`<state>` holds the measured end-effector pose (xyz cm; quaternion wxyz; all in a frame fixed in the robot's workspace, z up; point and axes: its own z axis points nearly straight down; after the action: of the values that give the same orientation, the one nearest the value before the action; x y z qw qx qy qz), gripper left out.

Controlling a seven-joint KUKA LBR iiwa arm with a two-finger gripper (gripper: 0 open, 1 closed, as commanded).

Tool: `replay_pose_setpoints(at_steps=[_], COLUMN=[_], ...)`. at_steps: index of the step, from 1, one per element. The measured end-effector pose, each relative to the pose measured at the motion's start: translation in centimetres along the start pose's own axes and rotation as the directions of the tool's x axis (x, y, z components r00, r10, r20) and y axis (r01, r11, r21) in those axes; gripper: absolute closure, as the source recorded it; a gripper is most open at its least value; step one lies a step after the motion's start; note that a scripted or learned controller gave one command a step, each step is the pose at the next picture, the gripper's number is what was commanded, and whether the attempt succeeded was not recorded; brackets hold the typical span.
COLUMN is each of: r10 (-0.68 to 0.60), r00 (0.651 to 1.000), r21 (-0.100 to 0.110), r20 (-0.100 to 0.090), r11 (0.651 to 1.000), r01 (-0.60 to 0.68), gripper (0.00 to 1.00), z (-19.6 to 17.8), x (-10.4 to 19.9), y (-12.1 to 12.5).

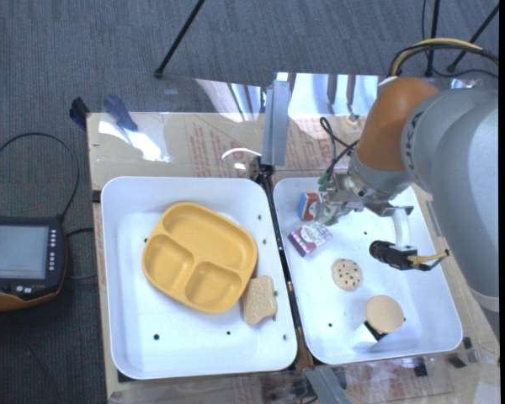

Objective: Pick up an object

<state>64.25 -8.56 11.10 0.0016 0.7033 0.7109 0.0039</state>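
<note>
Overhead, the arm [442, 154] reaches in from the right across two white bins. The right bin [438, 310] lies under the gripper, and the left bin [126, 310] sits alongside it. A yellow plate [199, 257] with three wells takes up the middle of the left bin, well apart from the gripper. The gripper [331, 207] hangs low over the far corner of the right bin, on the side next to the left bin; whether it is open or closed cannot be told. A bread slice [259, 300] rests against the plate's near corner. A tan-topped cup [384, 313] sits at the near side of the right bin, well apart from the gripper. A purple-and-white carton [310, 238] lies tilted just on the near side of the gripper. A cookie [347, 273] lies a little beyond the carton, nearer the cup. A red-and-blue packet [307, 204] sits just beside the gripper, toward the left bin.
</note>
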Motion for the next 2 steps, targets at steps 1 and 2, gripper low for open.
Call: replay_pose_setpoints(at_steps=[1, 2], r10=[-0.001, 0.011], r00=[1.0, 1.0], r21=[0.001, -0.01], r20=[0.0, 0.005], r11=[1.0, 1.0], r01=[0.001, -0.011], gripper=[0.0, 0.0], z=[0.0, 1.5], x=[0.0, 0.3], y=[0.0, -2.4])
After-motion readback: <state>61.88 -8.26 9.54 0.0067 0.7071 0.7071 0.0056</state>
